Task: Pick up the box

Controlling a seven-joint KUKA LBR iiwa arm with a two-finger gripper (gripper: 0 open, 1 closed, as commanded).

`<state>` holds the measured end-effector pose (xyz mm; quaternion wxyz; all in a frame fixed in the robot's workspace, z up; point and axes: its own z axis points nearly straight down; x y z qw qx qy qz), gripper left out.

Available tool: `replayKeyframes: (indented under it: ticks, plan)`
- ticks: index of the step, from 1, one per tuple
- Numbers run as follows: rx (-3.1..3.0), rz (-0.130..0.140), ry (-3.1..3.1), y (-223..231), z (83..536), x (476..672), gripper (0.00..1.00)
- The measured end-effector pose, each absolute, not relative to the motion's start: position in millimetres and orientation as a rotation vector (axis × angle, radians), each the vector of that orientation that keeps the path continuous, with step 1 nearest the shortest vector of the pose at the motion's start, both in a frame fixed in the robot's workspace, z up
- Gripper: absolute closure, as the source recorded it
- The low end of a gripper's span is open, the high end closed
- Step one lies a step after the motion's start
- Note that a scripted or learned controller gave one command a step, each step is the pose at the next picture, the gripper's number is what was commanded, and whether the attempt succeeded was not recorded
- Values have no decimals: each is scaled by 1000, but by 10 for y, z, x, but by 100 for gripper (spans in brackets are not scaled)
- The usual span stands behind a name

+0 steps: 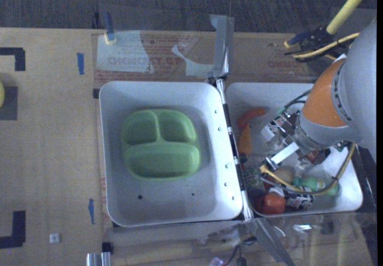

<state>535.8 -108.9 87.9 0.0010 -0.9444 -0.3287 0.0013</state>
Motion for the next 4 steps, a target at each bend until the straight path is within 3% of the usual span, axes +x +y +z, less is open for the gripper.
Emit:
replayKeyframes:
  ticks: [1, 2, 3, 4]
  plan:
    - [-2963, 7, -1033, -1092, 965, 5359, 100]
    - [-2954, -11, -1078, -976, 875, 4849, 100]
    - [-2949, -13, -1103, -949, 876, 4826, 100]
    - [-2918, 6, -1160, -837, 3076, 5003, 100]
